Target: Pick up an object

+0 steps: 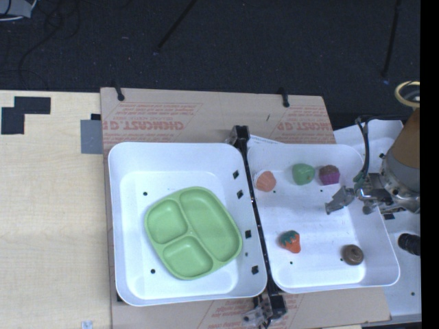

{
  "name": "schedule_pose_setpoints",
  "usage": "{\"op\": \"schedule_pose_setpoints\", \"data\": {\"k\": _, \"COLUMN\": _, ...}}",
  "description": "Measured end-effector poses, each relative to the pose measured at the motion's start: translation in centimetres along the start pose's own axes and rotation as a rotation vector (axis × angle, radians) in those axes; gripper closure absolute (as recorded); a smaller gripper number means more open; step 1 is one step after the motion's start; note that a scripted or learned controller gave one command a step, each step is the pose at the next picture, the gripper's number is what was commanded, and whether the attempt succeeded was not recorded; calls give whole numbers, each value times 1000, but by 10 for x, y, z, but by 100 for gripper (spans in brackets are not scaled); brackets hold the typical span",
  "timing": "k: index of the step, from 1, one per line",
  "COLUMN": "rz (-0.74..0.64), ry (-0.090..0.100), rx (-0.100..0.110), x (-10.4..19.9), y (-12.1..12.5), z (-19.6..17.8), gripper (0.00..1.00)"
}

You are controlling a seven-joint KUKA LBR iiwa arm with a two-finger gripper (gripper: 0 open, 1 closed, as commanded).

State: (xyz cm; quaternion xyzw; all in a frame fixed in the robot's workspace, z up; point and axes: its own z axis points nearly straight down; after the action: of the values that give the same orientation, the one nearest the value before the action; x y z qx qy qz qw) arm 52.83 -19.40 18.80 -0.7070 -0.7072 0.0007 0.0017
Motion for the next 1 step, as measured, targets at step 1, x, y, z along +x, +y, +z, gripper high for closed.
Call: {"op": "schedule_pose_setpoints", "data": {"k": 1, "rz": 0, "ry": 1, "rx": 3, "x": -6, "y": 3, "z": 47, "gripper": 0}}
